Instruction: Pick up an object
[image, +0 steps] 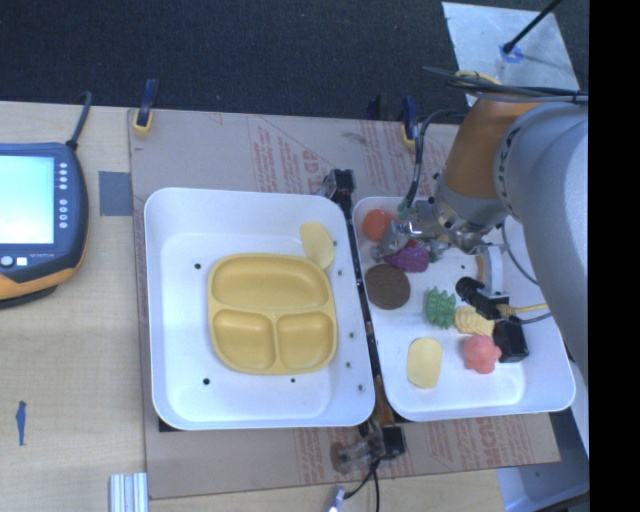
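Where the gripper (415, 238) comes down at the far end of the right bin (540, 395), its fingers are blurred against the metal, so I cannot tell how wide they stand or whether they grip anything. A purple toy (408, 259) lies right under it, an orange ball (376, 223) just left, a brown disc (388, 287) nearer. Farther out lie a green piece (439, 306), a yellow lemon (424, 362) and a pink lump (480, 354). In the left bin (180, 390) sits a yellow tray (272, 312).
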